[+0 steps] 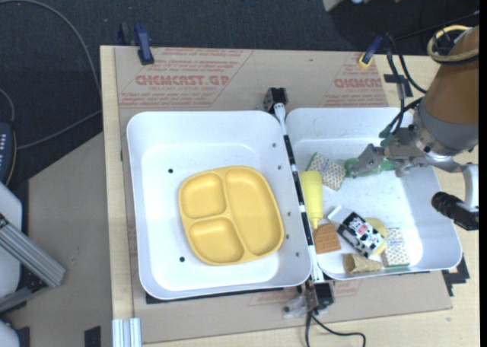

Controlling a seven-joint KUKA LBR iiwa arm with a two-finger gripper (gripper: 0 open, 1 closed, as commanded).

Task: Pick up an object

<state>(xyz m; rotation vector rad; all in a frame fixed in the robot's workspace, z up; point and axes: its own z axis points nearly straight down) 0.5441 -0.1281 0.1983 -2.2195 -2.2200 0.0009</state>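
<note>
My gripper (367, 163) hangs over the upper middle of the right bin (426, 208), reaching in from the right. A small green piece (356, 168) shows at its tip; whether it is held I cannot tell. Just left of it lies a patterned packet (329, 171). A yellow tube-shaped object (311, 195) rests along the bin's left wall. Near the front are a brown cracker-like square (327, 238), a black-and-white object (361, 233) and a tan block (362, 264).
The left bin (152, 186) holds a yellow divided plate (230, 214). A black divider strip (293, 178) runs between the bins. Blue clamps (142, 43) sit on the cardboard bench top. The arm's grey and orange wrist (450, 106) stands over the right bin's far right.
</note>
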